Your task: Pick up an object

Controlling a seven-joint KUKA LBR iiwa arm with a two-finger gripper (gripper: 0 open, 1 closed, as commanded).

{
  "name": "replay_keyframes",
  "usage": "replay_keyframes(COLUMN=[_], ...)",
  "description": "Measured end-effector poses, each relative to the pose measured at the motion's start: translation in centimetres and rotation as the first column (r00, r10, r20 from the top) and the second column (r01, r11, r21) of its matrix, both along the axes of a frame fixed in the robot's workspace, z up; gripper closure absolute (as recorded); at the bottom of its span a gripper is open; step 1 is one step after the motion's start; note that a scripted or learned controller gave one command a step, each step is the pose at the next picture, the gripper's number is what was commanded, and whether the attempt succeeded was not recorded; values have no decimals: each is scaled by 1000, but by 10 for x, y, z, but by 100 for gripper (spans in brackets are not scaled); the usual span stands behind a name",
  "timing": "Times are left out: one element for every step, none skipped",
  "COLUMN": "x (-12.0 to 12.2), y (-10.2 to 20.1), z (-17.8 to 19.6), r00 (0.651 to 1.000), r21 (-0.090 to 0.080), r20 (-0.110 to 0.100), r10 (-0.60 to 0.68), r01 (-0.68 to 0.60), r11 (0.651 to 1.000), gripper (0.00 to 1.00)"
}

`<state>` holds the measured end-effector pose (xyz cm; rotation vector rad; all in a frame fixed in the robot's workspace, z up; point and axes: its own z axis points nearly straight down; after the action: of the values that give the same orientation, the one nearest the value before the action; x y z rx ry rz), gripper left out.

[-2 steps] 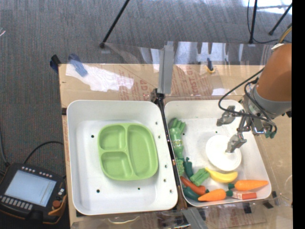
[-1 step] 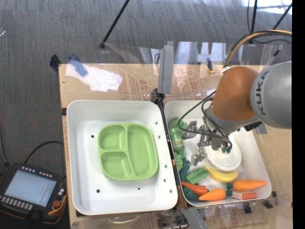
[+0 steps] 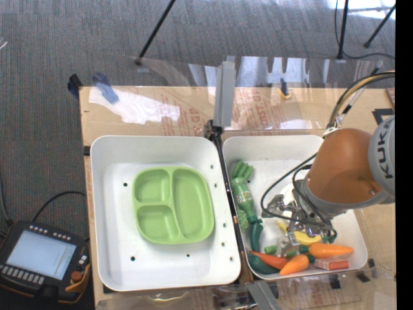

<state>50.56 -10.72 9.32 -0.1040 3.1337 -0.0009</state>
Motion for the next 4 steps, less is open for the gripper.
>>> replay_keyframes(x=[12,33,-7,30], y=[-56,-100,-35,-105], z=[-1,-1,-1,-1], r00=[995,972,922,938], r21=[5,4,3,2], r20=[-1,1,1,3], r10=[-102,-234,-388,-347], r01=[102,234,388,347], r11=[995,972,922,938], gripper=[0,0,0,0])
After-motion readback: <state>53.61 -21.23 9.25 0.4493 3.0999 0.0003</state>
